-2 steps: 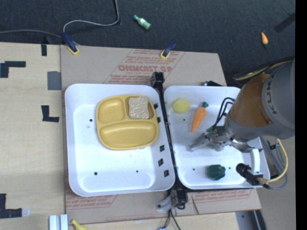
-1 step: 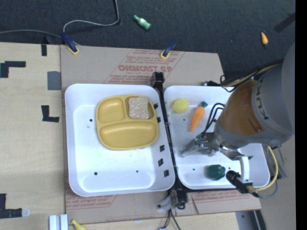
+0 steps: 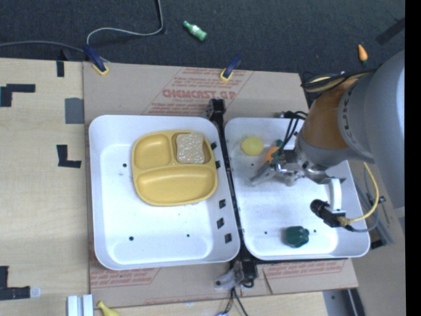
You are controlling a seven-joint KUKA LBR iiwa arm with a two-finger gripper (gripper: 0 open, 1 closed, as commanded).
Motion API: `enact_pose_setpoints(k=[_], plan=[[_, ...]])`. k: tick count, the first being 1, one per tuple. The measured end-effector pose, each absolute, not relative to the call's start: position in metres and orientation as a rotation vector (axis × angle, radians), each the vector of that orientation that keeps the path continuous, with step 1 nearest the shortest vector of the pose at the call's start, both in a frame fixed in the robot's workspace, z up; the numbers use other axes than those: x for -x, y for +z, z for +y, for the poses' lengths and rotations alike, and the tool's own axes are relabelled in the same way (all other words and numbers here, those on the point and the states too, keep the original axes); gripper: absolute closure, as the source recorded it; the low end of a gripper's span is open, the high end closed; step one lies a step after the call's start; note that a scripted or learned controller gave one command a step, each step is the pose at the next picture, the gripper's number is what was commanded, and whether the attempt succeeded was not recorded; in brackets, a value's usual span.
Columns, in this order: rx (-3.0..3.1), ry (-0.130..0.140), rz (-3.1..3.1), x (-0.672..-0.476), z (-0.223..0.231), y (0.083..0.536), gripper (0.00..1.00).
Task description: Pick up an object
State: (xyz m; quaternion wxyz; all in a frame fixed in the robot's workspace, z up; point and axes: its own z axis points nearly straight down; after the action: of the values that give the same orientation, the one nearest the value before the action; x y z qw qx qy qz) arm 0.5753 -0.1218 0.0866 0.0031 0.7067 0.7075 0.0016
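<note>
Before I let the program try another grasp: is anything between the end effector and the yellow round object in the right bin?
Nothing visible stands in the way. The end effector sits in the right bin, just below and right of the yellow round object, with bare bin floor between them. The green object lies off toward the near edge.

cardboard sheet, yellow clamps, black cable

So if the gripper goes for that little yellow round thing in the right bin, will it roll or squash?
The yellow round thing looks smooth and rounded, so a nudge would probably roll it across the right bin. It seems small and likely light. Whether it squashes can't be told.
</note>
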Motion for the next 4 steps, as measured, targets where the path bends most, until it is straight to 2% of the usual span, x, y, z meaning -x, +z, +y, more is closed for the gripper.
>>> enact_pose_setpoints(k=[1,2,3,4], plan=[[-2.217,0.003,2.218,-0.549,-0.098,0.086,0.0],[-2.216,0.002,2.217,-0.549,-0.099,0.096,1.0],[-2.217,0.002,2.217,-0.549,-0.099,0.096,0.0],[-2.219,0.002,2.222,-0.596,-0.097,0.086,0.0]])
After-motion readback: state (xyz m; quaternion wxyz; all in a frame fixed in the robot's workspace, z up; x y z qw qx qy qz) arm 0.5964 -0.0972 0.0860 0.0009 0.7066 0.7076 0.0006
